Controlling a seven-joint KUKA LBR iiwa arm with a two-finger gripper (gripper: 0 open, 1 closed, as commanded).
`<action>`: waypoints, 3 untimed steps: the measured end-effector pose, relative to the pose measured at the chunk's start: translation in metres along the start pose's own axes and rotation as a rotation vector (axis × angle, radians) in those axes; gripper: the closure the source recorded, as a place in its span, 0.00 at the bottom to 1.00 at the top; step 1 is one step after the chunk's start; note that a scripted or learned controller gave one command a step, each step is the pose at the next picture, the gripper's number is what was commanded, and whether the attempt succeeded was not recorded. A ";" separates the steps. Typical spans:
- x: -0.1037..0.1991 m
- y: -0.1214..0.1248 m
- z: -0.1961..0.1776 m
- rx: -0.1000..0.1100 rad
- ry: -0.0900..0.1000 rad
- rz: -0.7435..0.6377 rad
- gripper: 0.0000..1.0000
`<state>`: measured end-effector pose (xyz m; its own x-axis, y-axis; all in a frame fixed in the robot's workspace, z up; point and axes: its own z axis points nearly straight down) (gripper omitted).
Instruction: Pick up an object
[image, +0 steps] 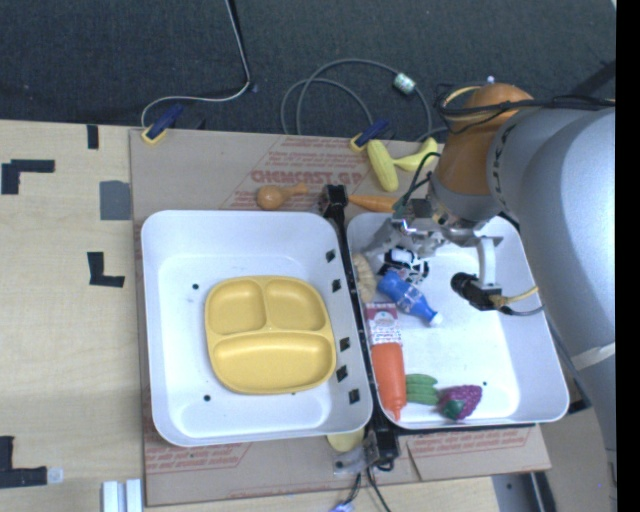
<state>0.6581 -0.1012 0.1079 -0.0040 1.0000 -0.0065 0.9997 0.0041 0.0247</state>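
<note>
- Step in hand: the approach. The gripper (408, 238) hangs low at the far end of the right bin (530, 395); whether its fingers are parted I cannot tell — nothing visibly held.
- Nearest candidate: the blue bottle (408, 296), just nearside of the fingers, with the black-and-white toy (406, 262) between.
- Next: descend squarely — the bins' shared wall (352, 300) crowds one side; open floor lies opposite.

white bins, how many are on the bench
2: the left white bin holds a yellow divided plate; the right white bin holds toy food, partly hidden under the arm.
</note>
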 end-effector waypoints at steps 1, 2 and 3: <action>-0.039 -0.042 -0.064 0.021 0.004 0.007 0.00; -0.018 0.011 0.027 0.021 0.005 0.001 0.00; -0.011 0.010 0.023 0.024 0.004 0.003 0.00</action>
<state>0.6685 -0.1127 0.0850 -0.0012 1.0000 -0.0024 1.0000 0.0012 0.0008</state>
